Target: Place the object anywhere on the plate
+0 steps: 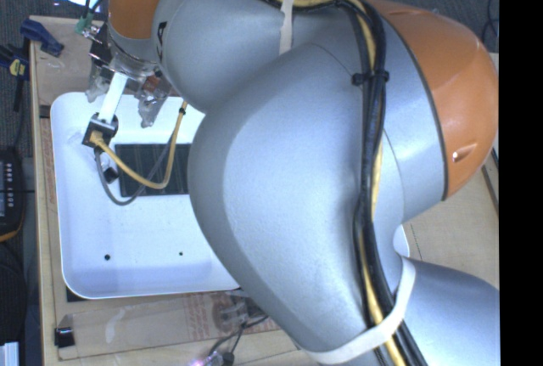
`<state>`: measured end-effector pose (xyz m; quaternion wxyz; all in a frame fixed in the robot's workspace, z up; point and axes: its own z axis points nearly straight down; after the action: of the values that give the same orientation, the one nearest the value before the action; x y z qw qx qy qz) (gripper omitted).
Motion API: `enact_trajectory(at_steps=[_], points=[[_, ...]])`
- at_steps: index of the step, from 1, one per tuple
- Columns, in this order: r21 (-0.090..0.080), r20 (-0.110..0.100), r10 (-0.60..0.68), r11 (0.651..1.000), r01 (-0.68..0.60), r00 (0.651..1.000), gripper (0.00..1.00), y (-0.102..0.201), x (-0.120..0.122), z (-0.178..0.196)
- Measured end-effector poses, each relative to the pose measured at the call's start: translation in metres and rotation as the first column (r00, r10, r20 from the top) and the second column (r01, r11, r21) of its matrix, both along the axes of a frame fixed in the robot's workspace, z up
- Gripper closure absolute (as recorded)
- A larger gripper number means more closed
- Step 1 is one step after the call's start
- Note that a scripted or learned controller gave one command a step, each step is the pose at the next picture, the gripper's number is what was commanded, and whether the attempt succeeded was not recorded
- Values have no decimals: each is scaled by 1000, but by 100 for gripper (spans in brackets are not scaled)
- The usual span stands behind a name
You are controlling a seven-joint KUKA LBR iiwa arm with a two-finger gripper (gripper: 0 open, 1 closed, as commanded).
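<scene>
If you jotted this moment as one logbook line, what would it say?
arm: covers most of view | pincer: over left bin's far end | plate, object: hidden

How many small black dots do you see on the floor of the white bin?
2. One dot lies near the bin's left wall, the other dot to its right, near the arm. The arm may hide more.
</scene>
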<state>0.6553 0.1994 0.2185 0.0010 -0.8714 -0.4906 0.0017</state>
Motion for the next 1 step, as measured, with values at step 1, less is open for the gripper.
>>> enact_trajectory(at_steps=[1], points=[[0, 0, 0, 1000, 0, 1000, 0, 0, 0, 0]])
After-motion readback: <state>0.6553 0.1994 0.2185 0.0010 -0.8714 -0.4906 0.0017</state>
